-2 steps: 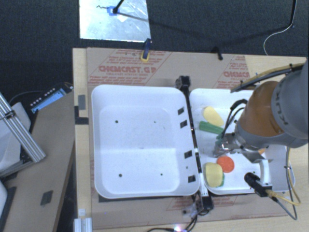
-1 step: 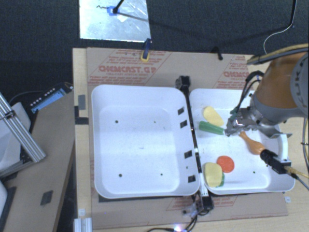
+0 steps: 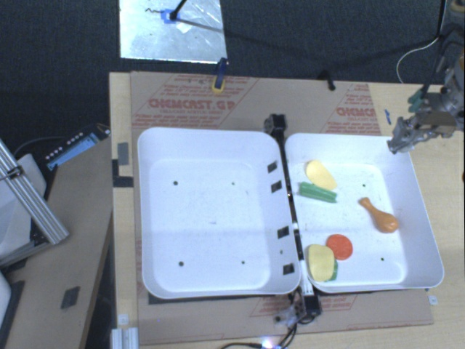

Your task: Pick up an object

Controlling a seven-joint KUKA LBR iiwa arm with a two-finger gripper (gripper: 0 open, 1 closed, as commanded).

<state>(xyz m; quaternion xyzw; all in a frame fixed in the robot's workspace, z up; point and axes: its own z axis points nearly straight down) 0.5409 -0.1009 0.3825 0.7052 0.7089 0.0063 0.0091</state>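
Observation:
The right bin (image 3: 418, 217) holds several small toy foods. A pale yellow piece (image 3: 320, 173) lies near the bin's upper left, with a green strip (image 3: 317, 192) just below it. An orange drumstick shape (image 3: 380, 215) rests toward the right side. A red disc (image 3: 339, 246) sits lower down, beside a yellow and green piece (image 3: 320, 262) at the bin's lower left corner. My gripper (image 3: 402, 142) hangs at the upper right corner of this bin, above its rim and well apart from every piece. Nothing shows between its tips.
The left bin (image 3: 145, 195) stands beside the right one, joined by black clips (image 3: 280, 187) along the divider. A silver sheet (image 3: 173, 20) lies on the dark floor behind the bench. A metal frame (image 3: 29, 202) sits at the far left.

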